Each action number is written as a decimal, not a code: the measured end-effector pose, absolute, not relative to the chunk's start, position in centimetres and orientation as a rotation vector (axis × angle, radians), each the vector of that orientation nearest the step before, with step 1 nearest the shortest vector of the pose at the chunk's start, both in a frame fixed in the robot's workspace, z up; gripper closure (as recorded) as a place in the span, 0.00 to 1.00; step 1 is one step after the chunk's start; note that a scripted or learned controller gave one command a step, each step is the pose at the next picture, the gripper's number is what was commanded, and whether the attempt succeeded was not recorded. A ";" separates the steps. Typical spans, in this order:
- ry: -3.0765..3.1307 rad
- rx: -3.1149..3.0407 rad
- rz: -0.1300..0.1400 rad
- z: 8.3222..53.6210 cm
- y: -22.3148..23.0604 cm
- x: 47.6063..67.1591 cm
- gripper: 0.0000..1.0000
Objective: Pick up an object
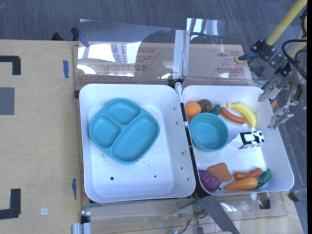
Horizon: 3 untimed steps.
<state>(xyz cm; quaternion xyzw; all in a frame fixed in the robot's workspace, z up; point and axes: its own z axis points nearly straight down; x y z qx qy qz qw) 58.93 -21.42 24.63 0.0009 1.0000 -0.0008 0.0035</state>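
The gripper (282, 112) hangs at the right bin's (282, 152) far rim, right of the banana (245, 112); I cannot tell its state. Crowding risks a snagged rim or neighbouring sausage (232, 116).

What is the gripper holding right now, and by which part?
Nothing. The gripper hangs at the right bin's far right edge, apart from the banana and the other toys.

1. Two white bins: left bin (97, 189), right bin (280, 150).
2. One blue divided plate (124, 129).
3. One blue bowl (208, 131) in the right bin.
4. Around the bowl: one orange (193, 108), one banana (245, 112), one sausage (232, 115), two carrots (241, 183) (248, 173).
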 end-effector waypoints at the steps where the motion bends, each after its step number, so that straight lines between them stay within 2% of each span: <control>1: 3.100 -0.270 -0.018 11.7 -22.4 62.2 0.00; 2: 3.089 -0.261 -0.038 11.0 -19.9 61.4 0.00; 3: 3.111 -0.128 -0.029 10.9 -20.3 62.3 0.00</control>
